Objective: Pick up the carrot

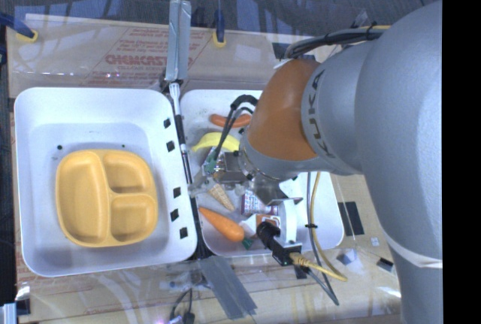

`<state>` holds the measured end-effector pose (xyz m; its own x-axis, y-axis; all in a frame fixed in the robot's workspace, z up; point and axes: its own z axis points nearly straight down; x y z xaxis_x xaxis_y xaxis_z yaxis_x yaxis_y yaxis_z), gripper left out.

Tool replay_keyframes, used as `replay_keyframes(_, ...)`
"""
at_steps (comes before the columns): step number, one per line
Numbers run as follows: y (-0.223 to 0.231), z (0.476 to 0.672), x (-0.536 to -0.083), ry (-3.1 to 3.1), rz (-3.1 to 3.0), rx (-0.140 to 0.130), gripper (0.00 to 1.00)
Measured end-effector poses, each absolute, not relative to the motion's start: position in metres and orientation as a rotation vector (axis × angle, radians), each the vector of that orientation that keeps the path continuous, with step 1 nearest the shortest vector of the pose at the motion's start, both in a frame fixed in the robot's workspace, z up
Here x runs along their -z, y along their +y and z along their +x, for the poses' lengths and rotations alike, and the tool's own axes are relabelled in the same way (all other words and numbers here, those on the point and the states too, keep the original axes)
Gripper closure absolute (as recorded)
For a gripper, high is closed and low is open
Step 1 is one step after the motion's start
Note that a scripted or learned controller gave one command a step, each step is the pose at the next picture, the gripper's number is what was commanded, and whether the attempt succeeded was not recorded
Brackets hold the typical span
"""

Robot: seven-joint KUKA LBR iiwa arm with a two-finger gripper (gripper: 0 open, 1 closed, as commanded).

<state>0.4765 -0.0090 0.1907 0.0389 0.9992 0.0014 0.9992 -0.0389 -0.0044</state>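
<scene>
**Arm lowered over the right bin; carrot at the bin's near edge**

Gripper [225,168] of the grey arm [376,89] with its orange wrist band [282,116] hangs low over the right shallow white bin [331,221], above the clutter in its left half. Whether the claw is spread or pressed together cannot be told, since the wrist hides most of it. Nothing is visibly pinched. An orange tapered carrot [221,224] lies on the bin floor near the front left corner, below the gripper and apart from it. Just above it sits a pale cone-shaped item [222,197]. A yellow curved banana-like piece [213,142] and a slim orange-red item [228,120] lie farther back. The left white bin [30,165] holds a yellow three-compartment plastic tray [105,198].
</scene>
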Motion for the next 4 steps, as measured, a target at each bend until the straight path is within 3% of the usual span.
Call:
replay_keyframes(1, -0.079, 0.476, -0.191, -2.047, -2.381, -0.004, 0.00)
replay_keyframes(2, -0.027, 0.476, -0.191, -2.165, -2.270, -0.004, 0.00)
replay_keyframes(3, -0.088, 0.476, -0.191, -2.049, -2.380, -0.003, 0.00)
replay_keyframes(4, -0.002, 0.476, -0.193, -2.231, -2.205, -0.004, 0.00)
